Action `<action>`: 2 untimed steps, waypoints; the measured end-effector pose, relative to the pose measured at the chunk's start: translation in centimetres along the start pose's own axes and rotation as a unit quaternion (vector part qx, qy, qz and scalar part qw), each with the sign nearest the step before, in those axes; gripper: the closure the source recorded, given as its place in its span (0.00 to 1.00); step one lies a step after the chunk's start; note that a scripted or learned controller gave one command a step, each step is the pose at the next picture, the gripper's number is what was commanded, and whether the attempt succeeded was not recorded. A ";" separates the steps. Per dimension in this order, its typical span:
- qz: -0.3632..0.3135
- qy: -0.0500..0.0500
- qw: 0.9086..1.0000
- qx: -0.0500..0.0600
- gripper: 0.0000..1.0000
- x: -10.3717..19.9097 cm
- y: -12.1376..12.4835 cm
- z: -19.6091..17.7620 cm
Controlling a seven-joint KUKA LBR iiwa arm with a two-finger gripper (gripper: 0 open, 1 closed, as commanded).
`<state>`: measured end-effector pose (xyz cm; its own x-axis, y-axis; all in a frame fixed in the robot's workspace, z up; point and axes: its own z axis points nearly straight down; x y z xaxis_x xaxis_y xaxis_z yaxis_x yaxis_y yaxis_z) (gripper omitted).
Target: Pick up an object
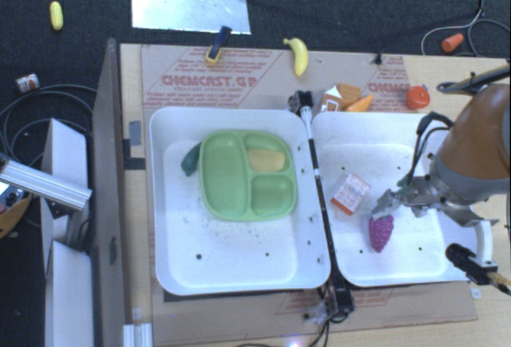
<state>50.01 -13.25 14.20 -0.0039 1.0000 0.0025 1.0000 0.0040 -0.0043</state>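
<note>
In the right bin [399, 270] lie a purple bunch of grapes [381, 232] and a small orange-and-white carton [350, 194]. My gripper [397, 203] hangs low over this bin, just above the upper end of the grapes and to the right of the carton. Whether it touches the grapes cannot be made out. The grey wrist and orange arm reach in from the right and hide the bin's right side.
The left bin [176, 258] holds a green divided plate [246, 176] with a yellow item [267, 158] in one section and a dark green item [190, 159] beside it. Behind the bins lie a banana [299, 56], orange food pieces [350, 98] and a red tomato [417, 97].
</note>
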 end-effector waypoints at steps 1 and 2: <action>0.000 -0.001 1.000 -0.003 0.00 3.0 -1.3 6.0; 0.001 0.000 1.000 -0.004 1.00 2.9 -1.2 4.7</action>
<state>48.79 -10.35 9.53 -0.0022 1.0000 0.0019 1.0000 0.0022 0.0028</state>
